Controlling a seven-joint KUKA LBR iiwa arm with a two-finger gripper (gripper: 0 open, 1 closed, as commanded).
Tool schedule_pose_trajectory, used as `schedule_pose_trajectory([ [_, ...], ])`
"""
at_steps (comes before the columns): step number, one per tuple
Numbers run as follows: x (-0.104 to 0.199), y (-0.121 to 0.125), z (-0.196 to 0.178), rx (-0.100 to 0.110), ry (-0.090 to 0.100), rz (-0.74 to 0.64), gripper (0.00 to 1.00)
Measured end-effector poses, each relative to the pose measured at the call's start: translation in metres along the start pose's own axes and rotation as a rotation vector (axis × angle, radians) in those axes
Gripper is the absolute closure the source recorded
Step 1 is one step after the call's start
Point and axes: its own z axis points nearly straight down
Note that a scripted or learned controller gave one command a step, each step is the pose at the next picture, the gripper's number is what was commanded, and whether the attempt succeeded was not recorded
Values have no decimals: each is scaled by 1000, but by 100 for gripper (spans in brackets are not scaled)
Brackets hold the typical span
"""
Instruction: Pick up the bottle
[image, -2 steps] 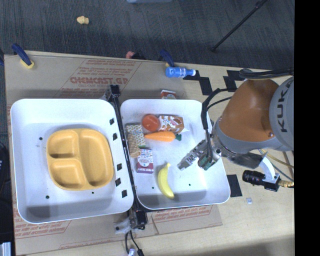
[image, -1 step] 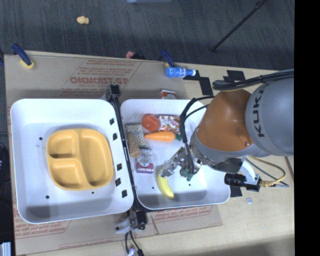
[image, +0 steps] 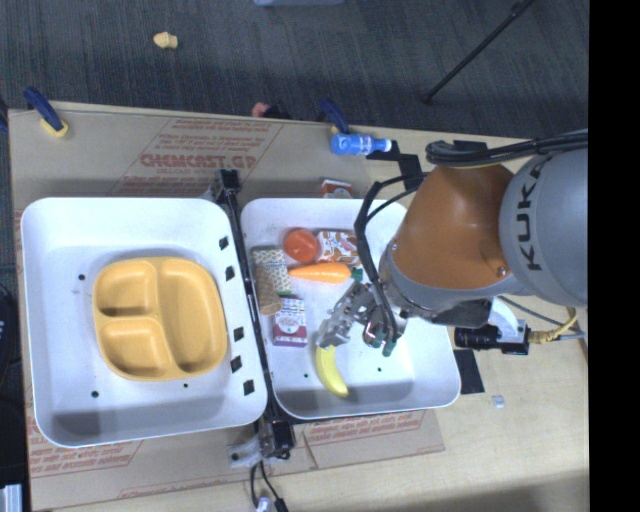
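The small blue plastic bottle (image: 358, 145) lay on its side, long axis across the view, on the bench beyond the right white bin (image: 432, 375), well apart from the two-finger gripper (image: 357, 322), which hung spread and empty above the yellow banana (image: 331, 371).

Glossy white plastic bins (image: 60, 230)

Even, fairly bright overhead light; the two white bins (image: 45, 300) read clean without blown-out glare, only a soft grey shadow along their near inner walls. The arm (image: 470, 235) throws a diffuse shadow beneath itself onto the floor of the bin it hangs over, and its orange band carries a dull sheen. Dark floor beyond the bench's far edge is dim and grainy; overall focus is slightly soft, small print on the cardboard under the bins blurred.
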Motion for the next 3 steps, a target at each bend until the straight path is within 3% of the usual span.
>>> schedule_pose_trajectory([
  [1, -20, -32, 32, 1, 4, -315, 100],
  [2, -68, -104, -57, 1, -2, -455, 100],
  [3, -70, -107, -28, 0, 2, -375, 100],
])
